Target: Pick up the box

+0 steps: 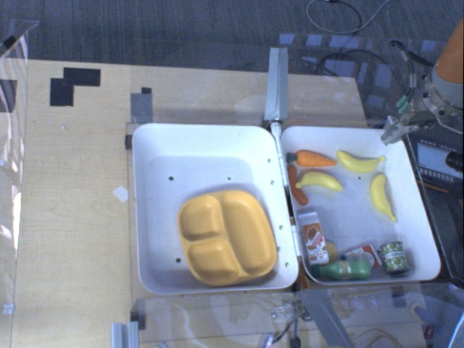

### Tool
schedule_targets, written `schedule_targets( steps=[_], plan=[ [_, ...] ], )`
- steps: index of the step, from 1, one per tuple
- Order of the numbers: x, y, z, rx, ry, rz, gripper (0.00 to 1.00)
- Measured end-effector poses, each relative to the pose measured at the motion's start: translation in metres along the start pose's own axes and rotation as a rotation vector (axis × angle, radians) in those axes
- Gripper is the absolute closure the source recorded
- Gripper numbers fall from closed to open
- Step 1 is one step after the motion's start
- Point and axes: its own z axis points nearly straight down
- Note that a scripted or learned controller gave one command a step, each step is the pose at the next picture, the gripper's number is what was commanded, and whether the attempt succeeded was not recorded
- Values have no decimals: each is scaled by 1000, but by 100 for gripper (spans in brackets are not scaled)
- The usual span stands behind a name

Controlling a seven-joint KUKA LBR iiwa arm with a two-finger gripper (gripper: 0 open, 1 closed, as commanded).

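Note:
The box [313, 241] is a small white carton with a red and orange label, lying flat near the left wall of the right bin [424, 216], toward the front. My gripper [396, 128] hangs over the bin's far right corner, well away from the box and above the bin's rim. Nothing shows in it. The orange-banded arm [449, 67] enters from the upper right.
Around the box lie a green bottle [341, 270], a small red-and-white packet [364, 254], a green can [393, 257], three bananas [382, 196] and a carrot [315, 159]. A yellow compartment plate [227, 235] sits in the left bin [156, 194].

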Motion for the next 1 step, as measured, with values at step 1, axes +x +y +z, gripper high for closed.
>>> schedule_targets(
  steps=[1],
  plan=[
    [3, -18, 116, 1, 1, 38, 100]
  ],
)
